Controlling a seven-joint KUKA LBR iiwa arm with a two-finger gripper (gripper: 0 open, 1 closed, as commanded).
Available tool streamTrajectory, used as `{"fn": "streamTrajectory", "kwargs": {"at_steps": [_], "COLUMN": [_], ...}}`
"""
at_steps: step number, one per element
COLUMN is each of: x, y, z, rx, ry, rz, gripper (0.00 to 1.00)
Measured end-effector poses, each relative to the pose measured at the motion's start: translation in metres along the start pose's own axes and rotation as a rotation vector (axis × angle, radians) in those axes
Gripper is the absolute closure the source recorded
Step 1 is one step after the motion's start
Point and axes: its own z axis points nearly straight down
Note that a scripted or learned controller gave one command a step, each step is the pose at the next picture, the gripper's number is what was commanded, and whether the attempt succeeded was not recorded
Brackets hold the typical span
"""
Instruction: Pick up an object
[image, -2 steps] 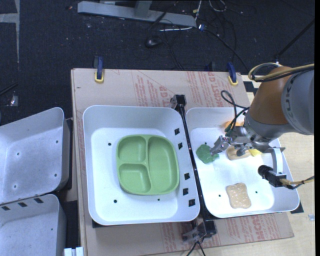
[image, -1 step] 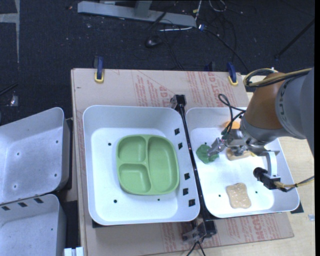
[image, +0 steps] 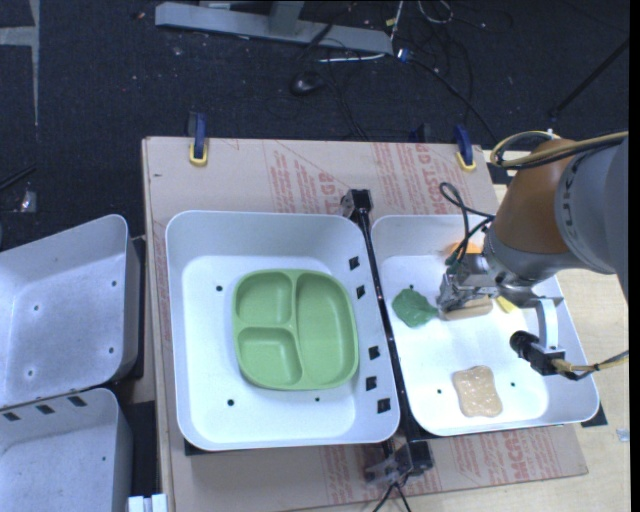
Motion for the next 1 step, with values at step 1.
{"fn": "streamTrajectory", "kwargs": {"at_steps": [1], "x": [-0.0003], "y": [-0.0026], "z": [-0.0422], "rx": [0.014], "ry": [0.006], "rz": [-0.002], "gripper": [1.00]}}
